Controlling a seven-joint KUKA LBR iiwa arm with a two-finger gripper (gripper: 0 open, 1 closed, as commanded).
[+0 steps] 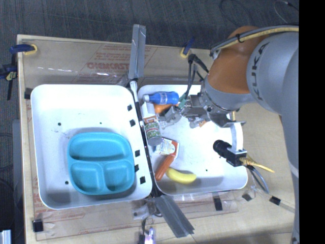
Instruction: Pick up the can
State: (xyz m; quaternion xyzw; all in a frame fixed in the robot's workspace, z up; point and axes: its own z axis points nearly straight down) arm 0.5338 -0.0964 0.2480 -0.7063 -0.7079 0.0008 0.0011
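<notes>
Two white bins were set side by side on the counter (61, 50). A blue tray (101, 169) lay in the left bin (45, 105). The can (152, 128) lay against the right bin's (231, 179) left wall. The gripper (172, 114) hovered just beside it; its grip could not be judged.
</notes>
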